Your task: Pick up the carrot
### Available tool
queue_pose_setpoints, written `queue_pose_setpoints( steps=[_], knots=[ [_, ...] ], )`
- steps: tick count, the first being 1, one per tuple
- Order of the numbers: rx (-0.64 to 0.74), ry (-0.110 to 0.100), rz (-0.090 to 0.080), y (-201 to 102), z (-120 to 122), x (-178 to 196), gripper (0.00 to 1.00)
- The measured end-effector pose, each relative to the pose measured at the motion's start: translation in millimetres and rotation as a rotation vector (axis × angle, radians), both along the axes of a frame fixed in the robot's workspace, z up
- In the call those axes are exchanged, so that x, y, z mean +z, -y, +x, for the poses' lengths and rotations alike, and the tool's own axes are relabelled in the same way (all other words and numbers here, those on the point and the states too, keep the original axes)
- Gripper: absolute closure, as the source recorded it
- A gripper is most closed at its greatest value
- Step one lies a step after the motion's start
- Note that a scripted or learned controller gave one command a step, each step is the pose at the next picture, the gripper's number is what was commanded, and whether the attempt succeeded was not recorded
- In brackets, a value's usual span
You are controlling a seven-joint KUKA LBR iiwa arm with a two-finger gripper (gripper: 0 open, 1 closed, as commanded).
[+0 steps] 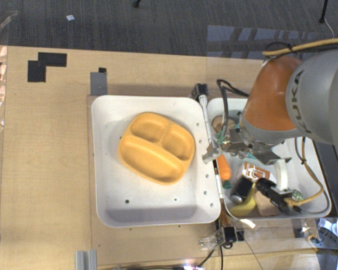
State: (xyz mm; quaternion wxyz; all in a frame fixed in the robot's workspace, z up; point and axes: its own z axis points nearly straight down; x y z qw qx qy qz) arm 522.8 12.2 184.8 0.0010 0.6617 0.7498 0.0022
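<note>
The carrot (pixel 223 167) is a short orange piece with a green end, lying along the left wall of the right bin (pixel 325 204). My gripper (pixel 216 150) hangs right over the carrot's upper end, at the rim between the two bins. The grey arm with its orange band (pixel 270 103) covers most of the right bin's upper half. From this angle I cannot make out whether the carrot is between the fingers.
The left bin (pixel 110 207) holds a yellow divided plate (pixel 156 146). In the right bin's lower part lie a banana (pixel 245 207), a tan block (pixel 265 205), a small orange-and-white packet (pixel 253 170) and a white piece (pixel 281 173).
</note>
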Motion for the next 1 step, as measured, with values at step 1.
queue_pose_setpoints(
  steps=[1],
  knots=[
    [-0.050, 0.001, -0.006, 65.1, 23.8, 0.4, 0.00]
  ],
)
